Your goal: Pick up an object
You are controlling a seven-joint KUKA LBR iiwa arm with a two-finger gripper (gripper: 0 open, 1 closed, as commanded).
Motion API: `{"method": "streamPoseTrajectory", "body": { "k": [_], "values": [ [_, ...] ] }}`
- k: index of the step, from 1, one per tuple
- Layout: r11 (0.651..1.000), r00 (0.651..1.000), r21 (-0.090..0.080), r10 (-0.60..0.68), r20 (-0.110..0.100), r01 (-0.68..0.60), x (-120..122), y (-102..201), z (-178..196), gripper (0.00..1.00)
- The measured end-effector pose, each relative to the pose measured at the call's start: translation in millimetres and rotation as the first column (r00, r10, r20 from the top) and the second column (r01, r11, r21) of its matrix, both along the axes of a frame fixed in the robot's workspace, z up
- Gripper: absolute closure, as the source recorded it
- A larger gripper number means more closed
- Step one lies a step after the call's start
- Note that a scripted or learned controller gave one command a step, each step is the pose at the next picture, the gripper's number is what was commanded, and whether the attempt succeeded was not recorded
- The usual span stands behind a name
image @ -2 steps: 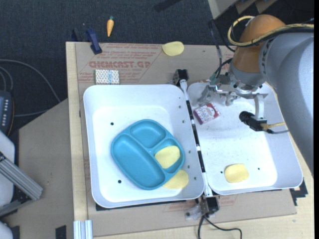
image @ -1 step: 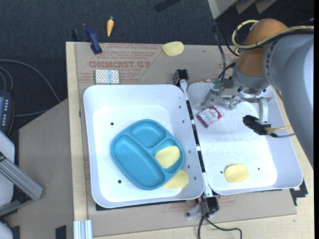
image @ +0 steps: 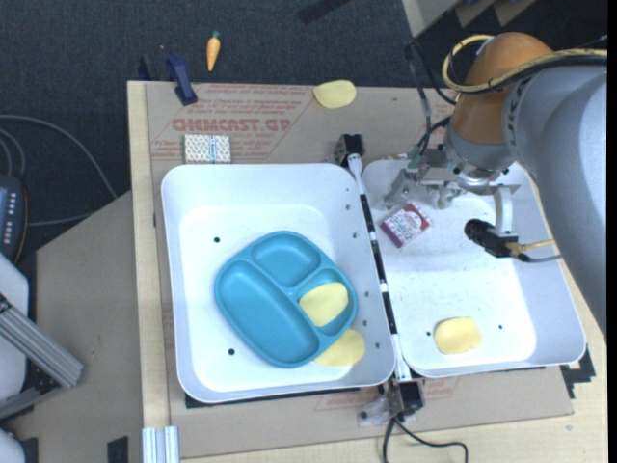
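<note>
From my seat I take the blue divided tray [image: 273, 302] as my landmark, lying at a slant in the left bin [image: 193, 201]; left of it and toward the far side of it I see bare white floor, so that bin's far-left corner has the most open room; one pale yellow piece [image: 325, 302] sits in the tray's right compartment, and a second yellow piece [image: 341, 350] lies on the bin floor against the tray's near-right edge, close to the bin's near rim; beyond the tray, past the bin's far rim, the cardboard-covered tabletop [image: 260, 119] carries a small patterned packet [image: 207, 148] and a flat yellow disc [image: 335, 94]; right of the tray the two bins meet along a shared rim with black clips at both ends; in the right bin [image: 540, 340] a red and white wrapped packet [image: 405, 225] lies just right of that rim, in the far-left part; the hand [image: 424, 183] hangs directly beyond the packet, near it, and I cannot tell whether its fingers are spread or closed, nor do I see anything between them; a yellow lump [image: 456, 335] rests right of the tray near the right bin's near rim, with bare floor all round it; the grey arm [image: 564, 152] covers that bin's far-right side.
</note>
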State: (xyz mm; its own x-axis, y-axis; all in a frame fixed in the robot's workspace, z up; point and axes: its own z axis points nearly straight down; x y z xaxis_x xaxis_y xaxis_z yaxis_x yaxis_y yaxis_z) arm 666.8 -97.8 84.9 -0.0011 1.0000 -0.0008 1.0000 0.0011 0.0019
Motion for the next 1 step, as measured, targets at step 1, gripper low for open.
{"method": "streamPoseTrajectory", "body": {
  "k": [1],
  "values": [
    [1.000, 1.000, -0.001, 0.001, 0.003, -0.001, 0.7, 0.2, 10.6, 1.00]
  ]
}}
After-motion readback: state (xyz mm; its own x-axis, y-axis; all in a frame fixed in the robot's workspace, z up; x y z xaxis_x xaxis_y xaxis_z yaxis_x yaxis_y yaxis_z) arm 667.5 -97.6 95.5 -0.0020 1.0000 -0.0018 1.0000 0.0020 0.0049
